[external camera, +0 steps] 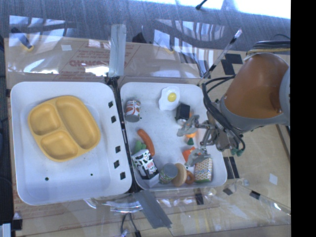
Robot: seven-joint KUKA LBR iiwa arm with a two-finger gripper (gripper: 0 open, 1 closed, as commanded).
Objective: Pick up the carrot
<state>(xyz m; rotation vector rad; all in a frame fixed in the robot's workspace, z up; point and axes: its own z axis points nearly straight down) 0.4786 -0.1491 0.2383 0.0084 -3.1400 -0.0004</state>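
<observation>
**Gripper closes in on the carrot**

While its fingers (188, 127) stand spread, nothing between them, the gripper (194, 141) straddles the carrot (187, 153) at four o'clock in the right bin (154, 90), apparently poised to pinch. Sausage (146, 140) lies toward nine o'clock.

The hand (191, 141) hangs low over the right bin (157, 89), fingers spread, one above and one below the small orange carrot (190, 140) between them. Beyond it lie a black block (182, 111) and fried egg (170, 98); left of it, a sausage (146, 140).
</observation>
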